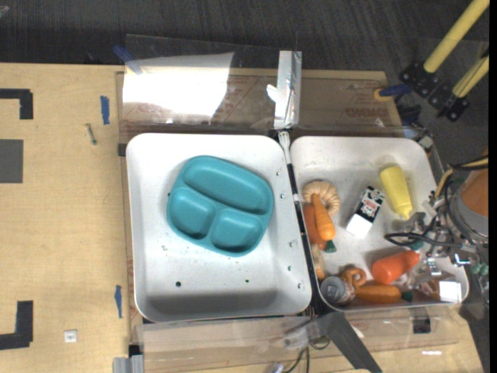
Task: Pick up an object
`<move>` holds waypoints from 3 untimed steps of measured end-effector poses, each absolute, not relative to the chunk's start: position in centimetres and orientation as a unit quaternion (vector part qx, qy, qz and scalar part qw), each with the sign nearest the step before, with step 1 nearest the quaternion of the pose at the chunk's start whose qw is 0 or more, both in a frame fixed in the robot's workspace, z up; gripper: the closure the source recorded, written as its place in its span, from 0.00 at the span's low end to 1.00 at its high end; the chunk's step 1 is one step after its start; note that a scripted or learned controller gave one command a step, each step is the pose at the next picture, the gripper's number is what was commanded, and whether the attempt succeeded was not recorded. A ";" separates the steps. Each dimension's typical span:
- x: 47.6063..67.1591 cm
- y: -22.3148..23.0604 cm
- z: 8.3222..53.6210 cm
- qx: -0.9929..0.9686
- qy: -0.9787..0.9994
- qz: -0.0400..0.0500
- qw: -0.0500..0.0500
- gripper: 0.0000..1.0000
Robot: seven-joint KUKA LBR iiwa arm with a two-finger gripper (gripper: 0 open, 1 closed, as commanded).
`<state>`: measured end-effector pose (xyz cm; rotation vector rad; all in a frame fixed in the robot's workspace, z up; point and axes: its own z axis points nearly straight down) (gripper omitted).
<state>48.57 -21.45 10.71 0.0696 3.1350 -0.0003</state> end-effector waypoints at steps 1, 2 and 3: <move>48.7 -21.4 11.5 0.021 1.000 -0.001 0.004 1.00; 54.3 -21.8 24.3 -0.100 0.995 -0.002 0.005 1.00; 56.4 -10.2 27.9 0.024 1.000 0.001 0.004 1.00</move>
